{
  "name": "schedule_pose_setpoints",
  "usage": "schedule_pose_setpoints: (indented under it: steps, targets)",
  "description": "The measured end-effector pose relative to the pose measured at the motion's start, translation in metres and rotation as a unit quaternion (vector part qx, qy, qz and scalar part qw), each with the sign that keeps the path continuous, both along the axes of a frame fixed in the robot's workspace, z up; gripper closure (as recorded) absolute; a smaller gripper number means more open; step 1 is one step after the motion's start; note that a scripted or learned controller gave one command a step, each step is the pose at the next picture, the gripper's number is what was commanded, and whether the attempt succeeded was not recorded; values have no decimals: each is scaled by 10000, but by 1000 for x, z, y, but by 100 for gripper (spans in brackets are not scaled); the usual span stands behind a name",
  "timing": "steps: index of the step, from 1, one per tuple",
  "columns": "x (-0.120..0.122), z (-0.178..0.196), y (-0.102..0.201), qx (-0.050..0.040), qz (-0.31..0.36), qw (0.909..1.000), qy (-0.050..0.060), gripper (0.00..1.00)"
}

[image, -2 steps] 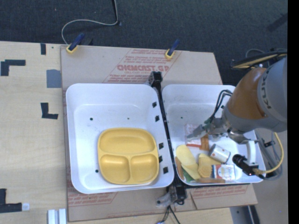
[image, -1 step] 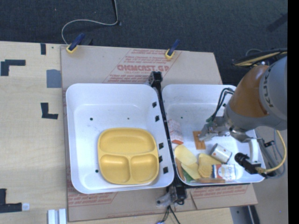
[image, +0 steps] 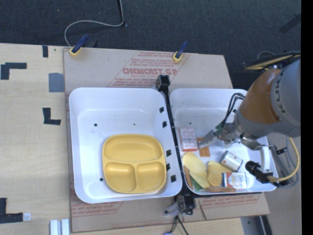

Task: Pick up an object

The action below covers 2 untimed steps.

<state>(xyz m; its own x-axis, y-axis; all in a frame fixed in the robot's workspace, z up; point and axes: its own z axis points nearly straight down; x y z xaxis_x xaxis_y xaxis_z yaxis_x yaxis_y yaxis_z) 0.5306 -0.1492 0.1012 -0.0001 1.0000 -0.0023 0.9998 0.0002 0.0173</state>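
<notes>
A: Let us go from the left. What is in the left bin (image: pixel 83 131)?

B: A yellow divided tray (image: pixel 133 162), with three compartments, lying flat in the near half. Nothing else is in that bin.

A: And the writing?

B: Behind the bins, on the cardboard sheet (image: pixel 205 70), there is red print. I think it says "CHEMCAST GP", but it is upside down and a little blurred, so I am not sure.

A: Now the right bin (image: pixel 195 102).

B: The objects are all in its near part: a small red-and-white packet (image: pixel 188 139) beside the divider, then a pale yellow piece (image: pixel 193 163) and another yellow piece (image: pixel 215 174), a white cylinder (image: pixel 231 160), and a white box with red and blue print (image: pixel 235 180). These labels are too small to read.

A: Where is the gripper (image: pixel 209 138)?

B: Low inside the right bin, just right of the packet. If it is open or closed I cannot tell; I see nothing held in it.

A: So which step?

B: I judge it is the reach, before the grasp. The next move needs a descent on one object, probably the packet, and then a firm closing before lifting.
</notes>
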Motion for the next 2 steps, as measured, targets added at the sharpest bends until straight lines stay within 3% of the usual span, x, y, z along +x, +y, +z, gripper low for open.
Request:
schedule_pose_setpoints:
  steps: [1,2]
  targets:
    - [20,-16,32,-15,4,10000,72,0]
    - [20,-5,32,-10,0,10000,63,100]
